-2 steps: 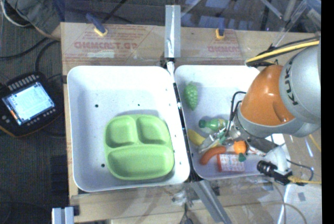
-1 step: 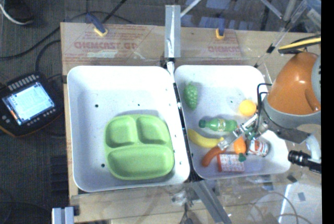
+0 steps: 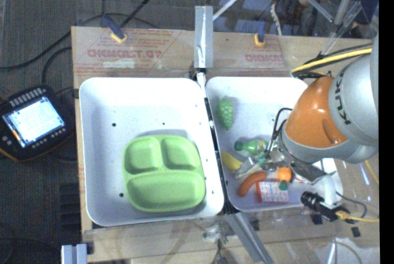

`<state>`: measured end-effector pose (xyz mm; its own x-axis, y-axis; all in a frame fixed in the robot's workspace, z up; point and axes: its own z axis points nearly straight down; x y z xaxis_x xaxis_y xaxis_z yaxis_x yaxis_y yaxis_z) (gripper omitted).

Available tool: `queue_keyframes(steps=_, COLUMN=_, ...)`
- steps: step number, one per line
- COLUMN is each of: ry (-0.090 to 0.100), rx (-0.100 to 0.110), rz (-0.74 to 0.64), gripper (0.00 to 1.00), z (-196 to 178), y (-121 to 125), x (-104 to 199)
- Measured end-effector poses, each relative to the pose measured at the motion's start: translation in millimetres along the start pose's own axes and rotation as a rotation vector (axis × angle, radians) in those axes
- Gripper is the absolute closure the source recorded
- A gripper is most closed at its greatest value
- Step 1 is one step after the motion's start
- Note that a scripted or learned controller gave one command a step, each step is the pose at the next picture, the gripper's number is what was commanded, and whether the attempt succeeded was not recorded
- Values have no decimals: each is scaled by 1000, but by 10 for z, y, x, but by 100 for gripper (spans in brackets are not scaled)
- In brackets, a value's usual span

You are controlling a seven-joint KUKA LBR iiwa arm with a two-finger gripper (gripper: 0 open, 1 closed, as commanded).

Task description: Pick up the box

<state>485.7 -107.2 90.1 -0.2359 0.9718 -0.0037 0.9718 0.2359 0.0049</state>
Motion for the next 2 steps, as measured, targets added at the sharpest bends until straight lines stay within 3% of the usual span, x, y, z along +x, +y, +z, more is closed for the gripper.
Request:
queue_keyframes(steps=1, ry=3, rx=8, rz=35, gripper=0, z=-925, y=24, x=142)
queue_keyframes(steps=2, ry=5, rx=8, rz=-14, gripper=0, z=-312, y=-77, x=-238)
